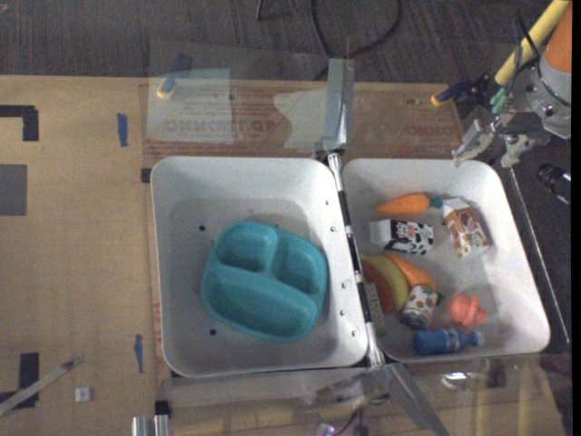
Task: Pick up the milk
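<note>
Two white bins side by side on a brown counter (82, 271). In the right-hand bin (522, 271), a small milk box (408, 235), lying flat, longer side running left to right. White with black patches like a cow's coat, and a darker bit at its left end. Sits in the far left part of that bin, close to the wall shared with the other bin, touching nothing that can be made out. Just behind it, an orange carrot (406, 204) with a green tip pointing right. Just to its right, a second little carton (466, 228), white and orange-brown, turned at a slant. In front of the milk box, toward the near side, a yellow banana (385, 278) with something orange (416, 270) leaning on it, then a small round can (418, 305) with a busy label. Further right, a small bumpy orange toy (467, 311), and near the front wall a blue bottle (445, 341) lying on its side. In the left-hand bin (177, 207), a blue-green plate (264, 280) with three hollows. Up in the far right corner, the grey end effector (487, 151), above the back rim of the right-hand bin, well apart from the milk box. Fingers (467, 146) spread apart, open, with nothing between them. Above it, a bit of the arm's orange band (559, 51) and some yellow and blue cables (522, 48).
</note>
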{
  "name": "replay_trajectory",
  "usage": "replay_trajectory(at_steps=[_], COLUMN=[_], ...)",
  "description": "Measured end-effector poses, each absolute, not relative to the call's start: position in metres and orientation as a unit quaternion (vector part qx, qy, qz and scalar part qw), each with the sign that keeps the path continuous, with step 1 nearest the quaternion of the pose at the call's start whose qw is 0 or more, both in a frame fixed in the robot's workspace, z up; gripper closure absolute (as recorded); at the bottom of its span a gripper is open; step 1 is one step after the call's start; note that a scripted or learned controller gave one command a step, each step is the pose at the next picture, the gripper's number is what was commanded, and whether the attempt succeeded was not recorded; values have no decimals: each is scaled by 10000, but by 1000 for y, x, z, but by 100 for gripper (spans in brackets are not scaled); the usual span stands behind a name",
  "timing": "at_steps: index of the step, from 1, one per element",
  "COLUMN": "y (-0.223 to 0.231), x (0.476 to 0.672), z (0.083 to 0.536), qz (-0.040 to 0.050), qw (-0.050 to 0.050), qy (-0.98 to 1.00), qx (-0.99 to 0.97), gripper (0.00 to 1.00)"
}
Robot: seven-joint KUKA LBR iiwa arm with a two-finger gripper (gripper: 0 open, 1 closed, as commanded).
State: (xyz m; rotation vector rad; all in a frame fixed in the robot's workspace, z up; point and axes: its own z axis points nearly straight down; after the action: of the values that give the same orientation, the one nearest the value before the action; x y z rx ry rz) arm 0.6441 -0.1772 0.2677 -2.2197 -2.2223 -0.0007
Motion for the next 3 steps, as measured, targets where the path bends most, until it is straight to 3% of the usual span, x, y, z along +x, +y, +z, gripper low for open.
replay_trajectory(at_steps=[1, 2, 3], y=[-225, -215, -221], x=[624, 600, 599], z=[163, 97, 106], qz=[4, -52, -17], qw=[1, 3, -28], qy=[-7301, -7050, -7032], qx=[-6833, -7092, -7110], gripper=[0, 0, 100])
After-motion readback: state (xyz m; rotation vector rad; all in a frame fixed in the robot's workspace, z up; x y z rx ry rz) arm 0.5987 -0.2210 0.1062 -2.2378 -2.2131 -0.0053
